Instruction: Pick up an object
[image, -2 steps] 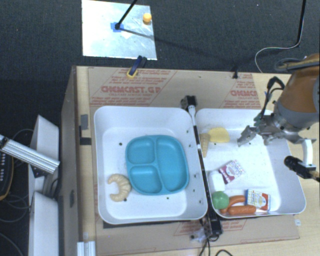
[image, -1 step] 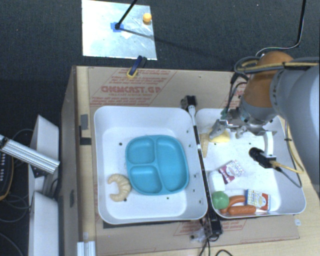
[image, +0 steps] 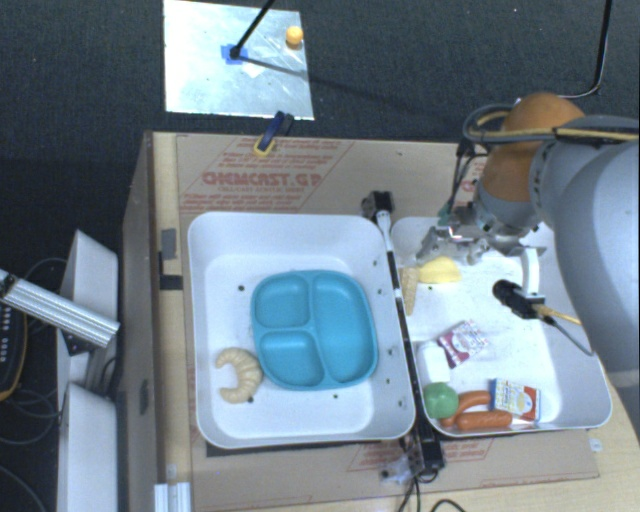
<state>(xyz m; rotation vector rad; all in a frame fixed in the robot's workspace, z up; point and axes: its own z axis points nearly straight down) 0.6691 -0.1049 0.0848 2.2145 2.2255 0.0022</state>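
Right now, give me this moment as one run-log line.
arm: over right bin far end | gripper: above yellow item, grasp unconfirmed | left bin: blue plate, croissant

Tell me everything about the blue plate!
The plate is light blue and looks like smooth plastic. It is a rounded rectangle split into three sunken sections: two smaller ones on top and a wide one below, with raised ridges between them. It lies flat in the middle of the left bin. A pale croissant sits right by its lower left corner, so close that they may be touching.
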